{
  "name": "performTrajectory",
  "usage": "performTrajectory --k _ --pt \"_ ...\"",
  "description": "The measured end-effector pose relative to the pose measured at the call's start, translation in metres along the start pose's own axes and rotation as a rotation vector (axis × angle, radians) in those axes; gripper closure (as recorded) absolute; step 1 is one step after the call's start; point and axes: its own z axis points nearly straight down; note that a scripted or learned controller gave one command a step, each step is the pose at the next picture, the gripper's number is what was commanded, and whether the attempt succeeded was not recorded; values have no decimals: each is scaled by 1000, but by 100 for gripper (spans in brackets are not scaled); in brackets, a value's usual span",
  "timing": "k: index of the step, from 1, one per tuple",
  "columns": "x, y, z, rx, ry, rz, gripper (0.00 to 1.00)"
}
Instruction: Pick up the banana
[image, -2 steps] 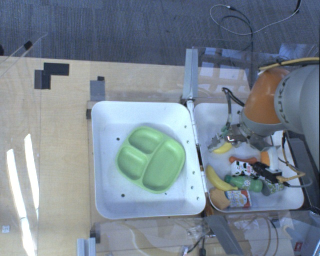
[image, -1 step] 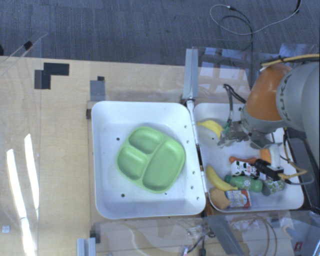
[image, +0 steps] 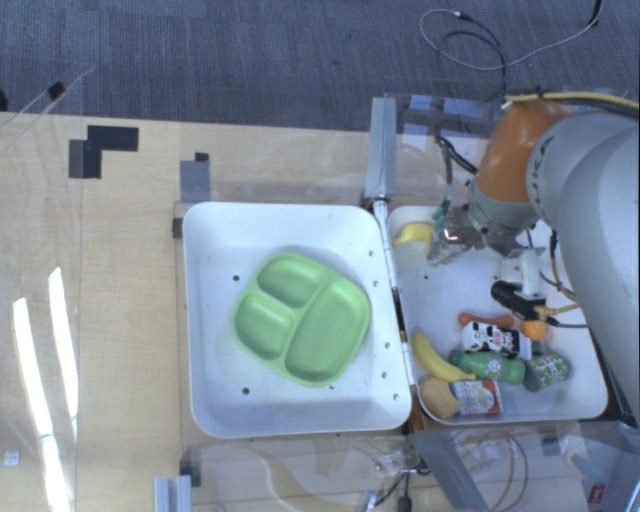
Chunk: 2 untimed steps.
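I see the banana (image: 437, 357), yellow and curved, lying at the right bin's (image: 590, 405) left wall beside a green bottle (image: 494, 367). My gripper (image: 447, 238) hangs near the bin's far end, and I cannot tell its state.

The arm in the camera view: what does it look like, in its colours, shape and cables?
The arm is thick and rounded, with smooth grey shells and an orange band above the wrist. Below the band sits a darker metal hand, small beside the bulky links. Thin black cables run along the wrist, and a yellow cable passes over the top of the orange band.
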Motion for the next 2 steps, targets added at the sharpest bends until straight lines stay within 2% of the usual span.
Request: performTrajectory --k 1,2 --pt "32 -21 -100 0 1 -192 100" --pt "32 -21 -100 1 1 -193 0"
